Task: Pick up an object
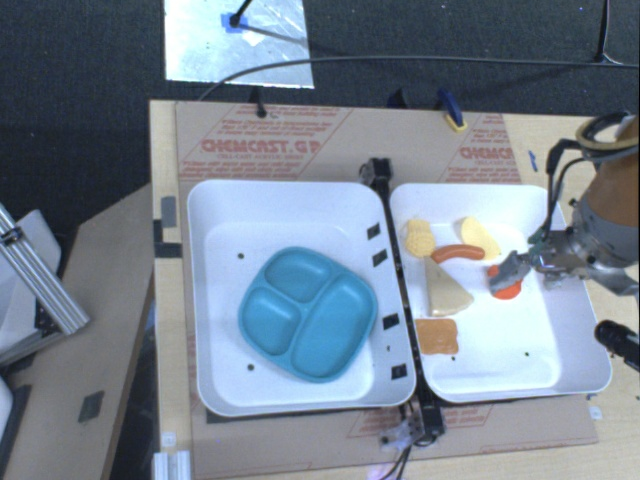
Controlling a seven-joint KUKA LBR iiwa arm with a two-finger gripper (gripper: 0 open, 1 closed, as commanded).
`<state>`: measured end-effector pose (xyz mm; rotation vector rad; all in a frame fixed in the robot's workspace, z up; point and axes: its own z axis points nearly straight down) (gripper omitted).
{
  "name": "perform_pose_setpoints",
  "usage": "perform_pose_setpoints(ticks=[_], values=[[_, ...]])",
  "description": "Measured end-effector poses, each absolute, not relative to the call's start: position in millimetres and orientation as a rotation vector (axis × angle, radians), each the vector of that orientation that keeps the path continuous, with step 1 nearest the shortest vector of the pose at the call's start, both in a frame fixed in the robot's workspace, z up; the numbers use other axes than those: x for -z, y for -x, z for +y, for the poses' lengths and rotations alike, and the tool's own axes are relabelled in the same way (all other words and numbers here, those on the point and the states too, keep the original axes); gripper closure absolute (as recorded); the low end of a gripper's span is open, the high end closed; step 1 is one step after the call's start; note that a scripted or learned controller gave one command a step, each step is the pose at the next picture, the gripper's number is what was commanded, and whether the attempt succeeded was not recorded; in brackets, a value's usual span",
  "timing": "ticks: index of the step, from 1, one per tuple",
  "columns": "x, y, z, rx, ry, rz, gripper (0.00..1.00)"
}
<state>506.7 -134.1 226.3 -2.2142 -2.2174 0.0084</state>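
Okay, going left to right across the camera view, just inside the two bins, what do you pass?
Blue divided plate in the left bin → corn cob → toast slice → sausage → red piece → gripper, reaching into the right bin.

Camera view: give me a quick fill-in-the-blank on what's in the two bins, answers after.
1. The blue plate lies in the ____ bin.
2. The plate has ____ compartments.
3. The gripper sits right beside a small ____ item in the right bin.
4. The sausage lies between two ____ food pieces.

Answers: left; three; red; yellow
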Motion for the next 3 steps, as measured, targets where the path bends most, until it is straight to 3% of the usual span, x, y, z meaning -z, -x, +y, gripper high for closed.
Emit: perform_pose_setpoints(ticks=[1,3], values=[[-232,-509.1,-134,0.001,2.217,-2.227,0.00],[-124,-516.7,-138,-0.002,2.219,-2.221,0.00]])
